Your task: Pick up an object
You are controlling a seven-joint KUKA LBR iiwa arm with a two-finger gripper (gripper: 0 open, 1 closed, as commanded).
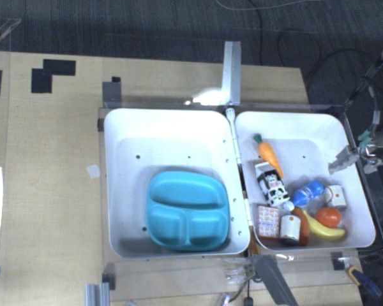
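Crowding the near end of your right bin (306,139), a banana (329,233) lay curled under a red tomato (329,217). Well left of the banana, a blue tray (187,210) sat alone in the left bin (134,145), probably too broad to pinch. Just beyond the banana rested a blue ball (309,192), and farther still a carrot (269,157), loose candidates likely heaped for grasp trials. Beyond the banana, to its right, your gripper (343,160) hung at the bin's edge, touching none; whether it was spread or closed, you could not tell.
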